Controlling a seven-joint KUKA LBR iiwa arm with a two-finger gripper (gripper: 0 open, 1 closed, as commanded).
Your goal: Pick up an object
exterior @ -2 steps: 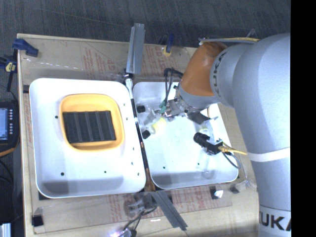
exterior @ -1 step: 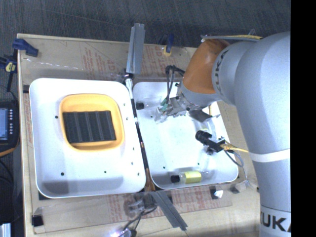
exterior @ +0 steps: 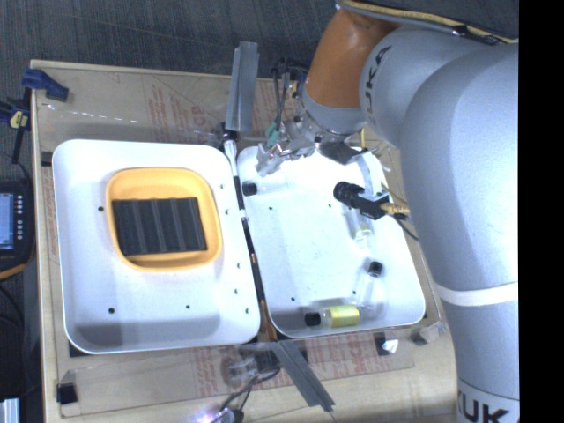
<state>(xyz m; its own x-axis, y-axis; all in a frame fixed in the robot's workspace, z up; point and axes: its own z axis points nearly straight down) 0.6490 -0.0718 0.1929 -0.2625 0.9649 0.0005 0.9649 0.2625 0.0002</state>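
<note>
Looks like the approach step: the pincer [exterior: 280, 151] sits at the right bin's [exterior: 291, 263] far-left corner, can't tell its state. Candidates lie apart: a yellow tube [exterior: 339, 315] by the near wall. Next move needs repositioning over one.

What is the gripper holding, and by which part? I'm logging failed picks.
It cannot be told: the gripper sits at the right bin's far corner, with no object visibly in it.
</note>
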